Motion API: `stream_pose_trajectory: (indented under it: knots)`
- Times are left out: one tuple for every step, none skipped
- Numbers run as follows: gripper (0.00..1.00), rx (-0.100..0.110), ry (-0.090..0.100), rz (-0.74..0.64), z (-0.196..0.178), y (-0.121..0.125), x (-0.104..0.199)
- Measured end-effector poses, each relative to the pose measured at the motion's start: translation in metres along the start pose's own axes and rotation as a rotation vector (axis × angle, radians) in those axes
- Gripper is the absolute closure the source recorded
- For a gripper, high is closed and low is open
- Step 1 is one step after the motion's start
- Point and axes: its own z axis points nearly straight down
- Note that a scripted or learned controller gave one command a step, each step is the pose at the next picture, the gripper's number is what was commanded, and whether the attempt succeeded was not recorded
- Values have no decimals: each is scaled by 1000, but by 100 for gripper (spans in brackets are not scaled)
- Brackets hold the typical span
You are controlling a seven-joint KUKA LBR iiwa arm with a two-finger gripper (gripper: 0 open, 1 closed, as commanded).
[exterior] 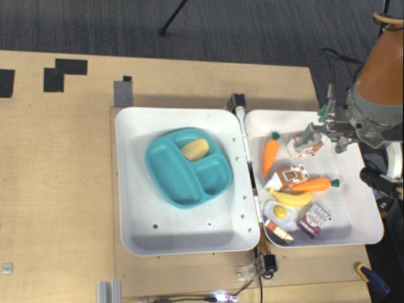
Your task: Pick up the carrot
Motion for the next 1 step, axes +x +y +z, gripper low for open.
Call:
stream_pose_trajectory:
  knots:
    - [0, -2, -1, 60, 180, 12, 1]
